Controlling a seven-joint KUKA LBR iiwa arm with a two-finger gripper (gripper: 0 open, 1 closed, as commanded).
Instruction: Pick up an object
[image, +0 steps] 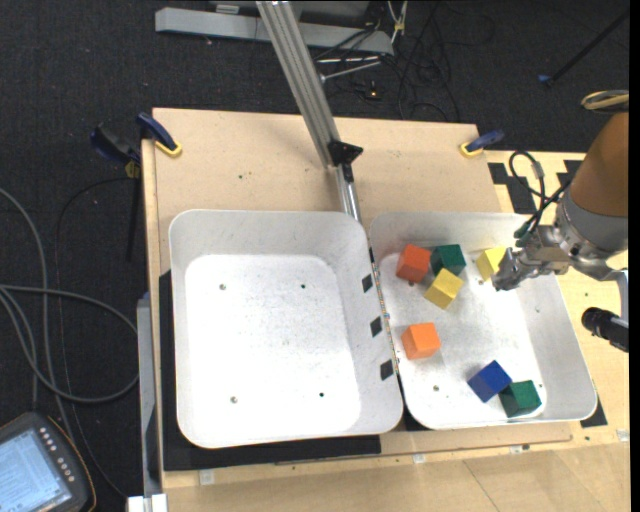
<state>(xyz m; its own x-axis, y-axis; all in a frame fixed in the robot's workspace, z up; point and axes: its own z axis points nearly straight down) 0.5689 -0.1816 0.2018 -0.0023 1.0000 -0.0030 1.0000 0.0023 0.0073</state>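
Note:
The right bin (560, 345) holds several small blocks. An orange block (413, 263), a green block (448, 258) and a yellow block (444, 288) cluster near its back left. Another yellow block (489, 262) lies at the back, just left of my gripper (507, 276). A second orange block (421, 340) sits mid-bin. A blue block (489, 380) and a green block (521, 398) rest near the front right corner. My gripper hangs low over the bin's back right part, beside the yellow block, with nothing seen between its fingers.
The left bin (190, 300) stands beside the right one. A grey metal pole (305, 80) slants from the top down to the gap between the bins. Clamps (160, 135) sit at the bench's back corners. Cables lie on the floor at left.

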